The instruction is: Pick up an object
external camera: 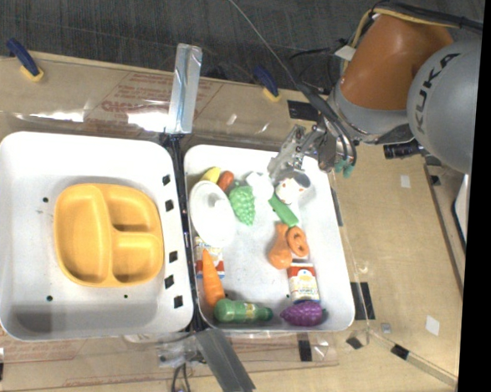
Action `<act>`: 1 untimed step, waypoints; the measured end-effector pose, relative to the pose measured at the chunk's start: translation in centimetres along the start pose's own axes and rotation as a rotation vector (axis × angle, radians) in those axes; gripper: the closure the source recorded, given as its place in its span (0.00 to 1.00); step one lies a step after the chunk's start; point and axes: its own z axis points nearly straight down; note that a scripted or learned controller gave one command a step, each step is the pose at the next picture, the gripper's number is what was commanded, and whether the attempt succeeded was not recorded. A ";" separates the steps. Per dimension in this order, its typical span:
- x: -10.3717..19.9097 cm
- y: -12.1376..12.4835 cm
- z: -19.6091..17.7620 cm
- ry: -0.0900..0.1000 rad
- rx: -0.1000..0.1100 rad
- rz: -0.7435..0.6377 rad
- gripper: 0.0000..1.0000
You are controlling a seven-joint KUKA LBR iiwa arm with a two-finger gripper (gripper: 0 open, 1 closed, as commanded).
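Arm (422,73) comes in from the upper right of the frame, grey with an orange band, wrist tilted down over the top edge of the right bin (341,265). Hand (291,165) hangs at that bin's upper middle, metal fingers pointing down-left; can't tell if they're apart or together, too cluttered and small. Nothing clearly between them.

Right below the hand: a small white cup-like object (290,188), touching or just beside the fingertips, can't tell which. Green grapes (242,203) to its left, a green pepper-like piece (283,209) under it. White bowl (212,212) against the bin's left wall, with a yellow item (211,174) and a small red-orange item (226,179) above it near the top-left corner.

Middle right of the bin: orange toy (287,246), then a red-labelled bottle (303,280) just below. Bottom edge: purple grapes (303,313) in the lower right corner, green bottle (241,312) lying flat beside them, carrot (212,282) along the left wall, small carton (209,254) above it.

Left bin (20,301) holds a yellow divided tray (109,232), centre. Both bins sit side by side on the desk (408,269).
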 end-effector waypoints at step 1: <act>-0.1 0.1 -1.1 -0.003 0.001 -0.006 1.00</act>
